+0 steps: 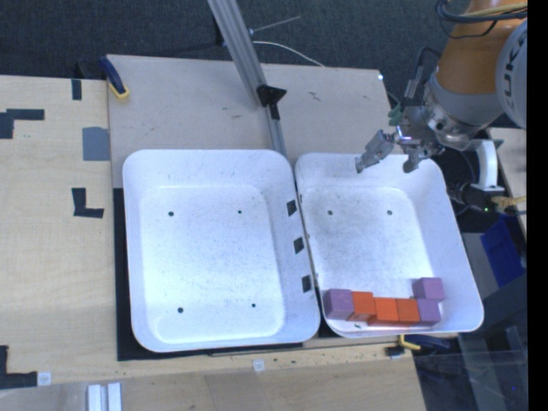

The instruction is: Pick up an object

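A row of small blocks lies along the near edge of the right bin (445, 229): a purple block (339, 301) at the left, orange blocks (385, 309) in the middle, and two purple blocks (429, 299) at the right end, one behind the other. My gripper (390, 155) hangs over the far rim of the right bin, well away from the blocks. Its two fingers stand apart and nothing is between them.
The left bin (137, 229) sits beside the right one, with black clips along the shared rim. A slanted metal rail (244, 54) crosses the bench behind the bins. A blue and yellow tool (115, 77) lies at the board's far left corner.
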Available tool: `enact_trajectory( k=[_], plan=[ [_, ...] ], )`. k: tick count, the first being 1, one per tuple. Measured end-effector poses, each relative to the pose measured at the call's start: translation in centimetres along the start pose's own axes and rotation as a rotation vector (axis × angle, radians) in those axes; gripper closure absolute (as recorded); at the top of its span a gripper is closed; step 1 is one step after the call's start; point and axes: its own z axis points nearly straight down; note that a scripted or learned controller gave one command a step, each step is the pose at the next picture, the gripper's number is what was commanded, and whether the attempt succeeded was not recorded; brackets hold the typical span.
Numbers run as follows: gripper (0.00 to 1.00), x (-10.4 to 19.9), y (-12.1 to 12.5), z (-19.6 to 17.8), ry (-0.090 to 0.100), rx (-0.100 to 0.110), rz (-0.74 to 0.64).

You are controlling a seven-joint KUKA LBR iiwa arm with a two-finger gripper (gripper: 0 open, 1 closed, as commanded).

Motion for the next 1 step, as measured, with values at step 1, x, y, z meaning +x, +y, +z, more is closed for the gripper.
enact_trajectory(
  k=[1],
  plan=[
    [0.00,1.95,-9.66,-2.35,0.002,0.002,0.002]
  ],
)
